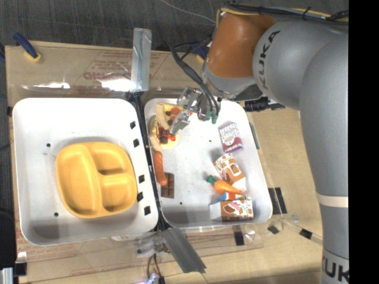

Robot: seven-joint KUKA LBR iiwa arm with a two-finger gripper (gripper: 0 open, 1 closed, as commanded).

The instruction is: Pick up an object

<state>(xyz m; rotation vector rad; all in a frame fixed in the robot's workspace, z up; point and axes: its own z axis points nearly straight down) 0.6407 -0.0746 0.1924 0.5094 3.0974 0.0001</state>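
My gripper (pixel 192 116) hangs over the far left part of the right bin (pixel 195 152). It is open, and I see nothing held between its fingers. Its left finger (pixel 179 122) reaches down to a yellow toy food piece with red and dark toppings (pixel 161 132) by the bin's left wall. Below that lie an orange sausage (pixel 159 167) and a brown chocolate bar (pixel 169 185). On the bin's right side are a purple-and-white carton (pixel 230 136), a brown-and-white carton (pixel 228 167), an orange carrot (pixel 227 187) and another carton (pixel 237 209).
A yellow divided tray (pixel 95 177) lies in the left bin (pixel 35 123). The grey arm with its orange band (pixel 237 40) covers the right bin's far right corner. Bare white floor shows in the right bin's middle.
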